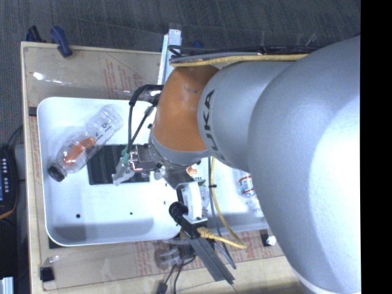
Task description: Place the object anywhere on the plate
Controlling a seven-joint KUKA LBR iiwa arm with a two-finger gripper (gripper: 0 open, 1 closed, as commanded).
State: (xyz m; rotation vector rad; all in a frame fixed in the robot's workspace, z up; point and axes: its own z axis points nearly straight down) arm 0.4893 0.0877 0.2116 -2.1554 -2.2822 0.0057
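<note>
Clear plastic bottle (pixel 84 144) lying on its side in the upper left part of the left-hand white bin (pixel 98 228), dark cap toward the bin's left wall, base pointing up and to the right; orange-brown patch visible through the wall near the neck, no print legible on it. Resting partly over the upper left corner of a flat black rectangular plate (pixel 105 165) on the bin floor. Bottle well to the left of the gripper (pixel 125 170) and not between its fingers — apart from it, with bare plate surface between. Gripper hanging low over the plate's right edge, a green part showing at its tip; whether the jaws stand apart or together cannot be told from this angle. Arm (pixel 275 139) entering from the right, large grey link filling the right half of the view, orange band (pixel 180 112) above the wrist, wrist turned down toward the bin. Black letters "UKA" readable on the grey casing beside the band. Black cables looped along the wrist — yellow cable (pixel 223 234) trailing below it. Second white bin (pixel 242 198) mostly hidden under the arm; small labelled object (pixel 246 185) with red marking seen there, writing too small to read. Faint reddish print on the bench's clear film, illegible. Blue clamp (pixel 61 41) at the bench's upper left corner.
</note>
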